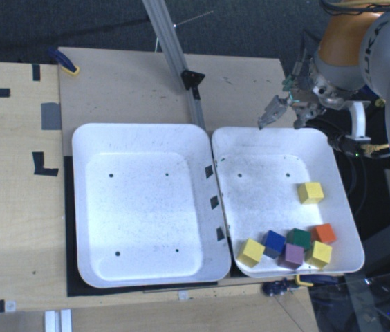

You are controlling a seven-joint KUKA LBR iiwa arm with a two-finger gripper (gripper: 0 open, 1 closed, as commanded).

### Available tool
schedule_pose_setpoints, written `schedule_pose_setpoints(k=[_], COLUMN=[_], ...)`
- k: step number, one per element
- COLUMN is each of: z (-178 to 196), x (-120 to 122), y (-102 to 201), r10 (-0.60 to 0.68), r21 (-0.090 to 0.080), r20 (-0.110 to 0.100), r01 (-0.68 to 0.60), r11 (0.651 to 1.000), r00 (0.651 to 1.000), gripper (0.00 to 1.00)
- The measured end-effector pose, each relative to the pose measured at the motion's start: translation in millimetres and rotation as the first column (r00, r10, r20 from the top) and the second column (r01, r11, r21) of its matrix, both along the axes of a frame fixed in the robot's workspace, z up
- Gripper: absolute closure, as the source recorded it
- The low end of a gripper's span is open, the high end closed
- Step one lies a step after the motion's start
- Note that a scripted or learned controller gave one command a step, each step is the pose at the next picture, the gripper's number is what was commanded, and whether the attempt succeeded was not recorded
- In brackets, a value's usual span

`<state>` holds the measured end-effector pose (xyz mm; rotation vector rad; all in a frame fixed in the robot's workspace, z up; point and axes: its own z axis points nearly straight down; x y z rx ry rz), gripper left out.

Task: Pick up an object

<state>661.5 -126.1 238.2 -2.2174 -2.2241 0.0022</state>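
arm (364, 26) cut off at right edge

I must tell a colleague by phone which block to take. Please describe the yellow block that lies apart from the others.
Find the right bin, nearer the arm. The other blocks crowd its near edge; the lone yellow block sits farther up by the right wall, touching none of them.

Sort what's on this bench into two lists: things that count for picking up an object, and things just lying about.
For the job:
- gripper, above the right bin's far edge
- right bin
- lone yellow block
- near-edge cluster: yellow block, blue block, green block, purple block, orange block, second yellow block

Lying about:
- left bin
- metal rail
- blue clamp
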Motion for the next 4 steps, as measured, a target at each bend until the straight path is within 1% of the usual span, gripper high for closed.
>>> schedule_pose_setpoints(k=[1, 2, 3, 4], z=[0, -45, -110, -149], x=[0, -6, -11, -13], y=[0, 0, 0, 1], r10=[0.000, -0.001, -0.001, -0.001], r21=[-0.001, -0.001, 0.000, 0.000], r20=[0.000, -0.004, -0.007, -0.005], r01=[0.000, 0.001, 0.001, 0.001], r11=[1.000, 1.000, 1.000, 1.000], r00=[1.000, 1.000, 1.000, 1.000], gripper=[0.00, 0.00, 0.00, 0.00])
